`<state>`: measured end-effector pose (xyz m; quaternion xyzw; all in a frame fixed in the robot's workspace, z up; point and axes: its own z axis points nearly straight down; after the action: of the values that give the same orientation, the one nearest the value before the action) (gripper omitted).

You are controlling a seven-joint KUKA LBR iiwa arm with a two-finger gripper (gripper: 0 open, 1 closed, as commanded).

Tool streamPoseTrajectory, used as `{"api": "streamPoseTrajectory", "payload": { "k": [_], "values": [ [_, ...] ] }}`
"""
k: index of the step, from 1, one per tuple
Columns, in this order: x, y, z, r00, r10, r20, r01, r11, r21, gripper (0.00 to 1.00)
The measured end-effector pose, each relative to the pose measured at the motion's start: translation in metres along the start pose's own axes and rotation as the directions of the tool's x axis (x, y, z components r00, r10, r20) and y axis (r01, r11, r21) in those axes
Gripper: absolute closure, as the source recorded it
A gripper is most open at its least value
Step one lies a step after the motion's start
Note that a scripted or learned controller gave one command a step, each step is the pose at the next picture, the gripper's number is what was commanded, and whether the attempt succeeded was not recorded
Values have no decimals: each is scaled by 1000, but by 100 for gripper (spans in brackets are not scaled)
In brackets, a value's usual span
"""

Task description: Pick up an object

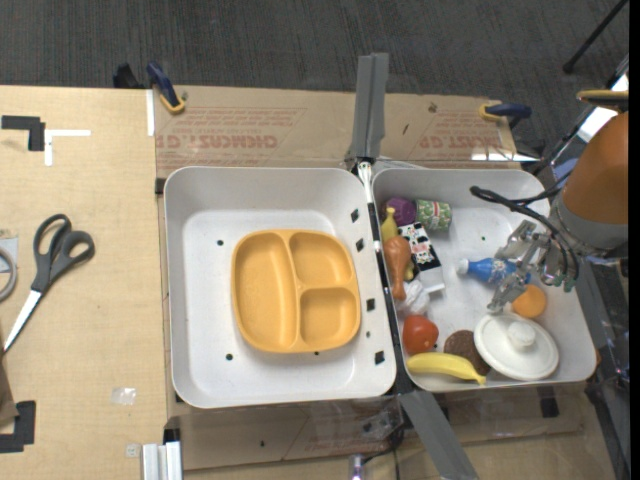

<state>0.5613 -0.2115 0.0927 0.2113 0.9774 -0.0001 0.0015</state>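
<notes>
- The counter (80,368) was pale wood-look board, with a sheet of printed cardboard (250,133) laid under the far edge of the two bins and held by blue clamps (165,86) at its corners.
- Beyond the counter the floor (300,18) was dark grey carpet.
- Black-handled scissors (45,263) lay on the counter well to the left of the bins.
- The left bin (190,368) had just a yellow divided plate (297,290) sitting about in its middle.
- The right bin (570,368) was the cluttered one: a banana (445,367) at the near edge, a tomato (420,333) just behind it, a brown round thing (462,345) next to those, and a white lid with a knob (517,346) near the right corner.
- Along that bin's left wall sat a purple grape bunch (401,209), a green can (433,214) and a black-and-white carton (420,246).
- The end effector (520,268) hung low over the right side of that bin, between a blue bottle (487,267) and an orange (530,302), really close to both.
- Honestly couldn't tell if it was released or clenched, too much metal and cable tangled in there.
</notes>
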Motion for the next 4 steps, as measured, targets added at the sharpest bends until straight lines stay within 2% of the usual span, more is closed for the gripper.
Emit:
{"api": "streamPoseTrajectory", "payload": {
  "k": [1,2,4],
  "values": [
    [-1,2,-10,1000,-4,4,4,1000,0,100],
    [-1,2,-10,1000,-3,4,3,1000,0,0],
    [4,-13,-1,1000,-25,1,25,1000,0,0]
  ]
}}
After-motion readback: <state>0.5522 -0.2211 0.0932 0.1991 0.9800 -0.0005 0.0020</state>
